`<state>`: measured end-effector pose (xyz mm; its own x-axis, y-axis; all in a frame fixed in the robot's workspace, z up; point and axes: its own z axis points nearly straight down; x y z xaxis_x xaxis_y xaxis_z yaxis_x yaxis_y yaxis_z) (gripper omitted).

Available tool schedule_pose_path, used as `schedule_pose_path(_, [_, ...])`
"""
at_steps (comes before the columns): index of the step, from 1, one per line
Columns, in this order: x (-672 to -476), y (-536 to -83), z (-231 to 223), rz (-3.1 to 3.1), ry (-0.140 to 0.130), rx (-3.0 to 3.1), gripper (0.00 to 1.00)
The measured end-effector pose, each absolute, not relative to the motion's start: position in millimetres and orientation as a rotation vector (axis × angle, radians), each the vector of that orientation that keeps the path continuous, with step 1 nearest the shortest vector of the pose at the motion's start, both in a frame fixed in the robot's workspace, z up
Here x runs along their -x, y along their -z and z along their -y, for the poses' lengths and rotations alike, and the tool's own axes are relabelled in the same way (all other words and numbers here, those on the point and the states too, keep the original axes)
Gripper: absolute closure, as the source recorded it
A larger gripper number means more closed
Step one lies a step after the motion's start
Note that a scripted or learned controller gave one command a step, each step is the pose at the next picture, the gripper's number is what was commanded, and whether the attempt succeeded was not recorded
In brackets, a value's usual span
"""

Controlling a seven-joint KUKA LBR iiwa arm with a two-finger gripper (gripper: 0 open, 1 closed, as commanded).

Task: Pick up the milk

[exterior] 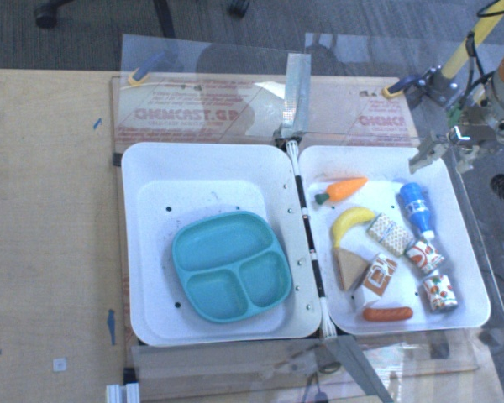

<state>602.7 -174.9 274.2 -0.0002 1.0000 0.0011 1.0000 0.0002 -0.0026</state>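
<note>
While the gripper (441,151) hangs above the far right corner of the right bin (479,309), its fingers appear spread and hold nothing, so the step in hand is judged to be the approach. The milk is taken to be the small carton (379,274) lying in the near half of that bin, just beside the bread wedge (349,267) and near the sausage (387,313). The next move calls for travel toward the near side, then a descent centred on the carton.
</note>
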Motion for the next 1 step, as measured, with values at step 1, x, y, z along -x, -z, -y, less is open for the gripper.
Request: schedule_pose_path(1, [-662.6, -169.3, 113.1, 2.290, -0.003, 2.146, 0.00])
